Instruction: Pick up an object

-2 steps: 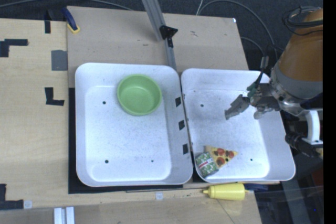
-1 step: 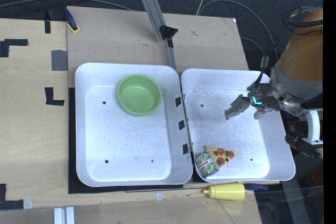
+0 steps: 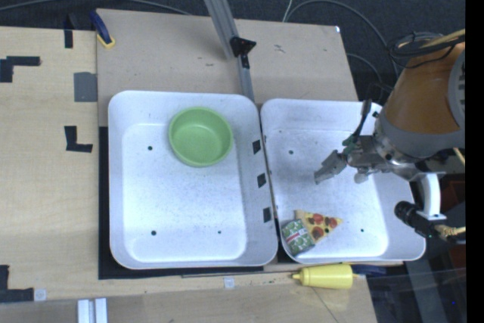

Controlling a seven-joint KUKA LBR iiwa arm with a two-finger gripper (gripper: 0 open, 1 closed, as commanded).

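Camera view shows the end effector (image 3: 338,169) hanging released over the right bin (image 3: 302,134), apart from the pizza slice toy (image 3: 321,224).

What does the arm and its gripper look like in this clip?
The arm is bulky and rounded, with a broad orange band over a grey wrist section. Its gripper is dark grey metal with slim fingers. Dark cables loop near the arm's upper part.

- Bowl (image 3: 200,136) in left bin (image 3: 128,185), rear half.
- Pizza slice (image 3: 321,223) and can (image 3: 297,235) side by side, right bin (image 3: 302,125), front.
- Bottle (image 3: 327,277) on bench, before right bin.
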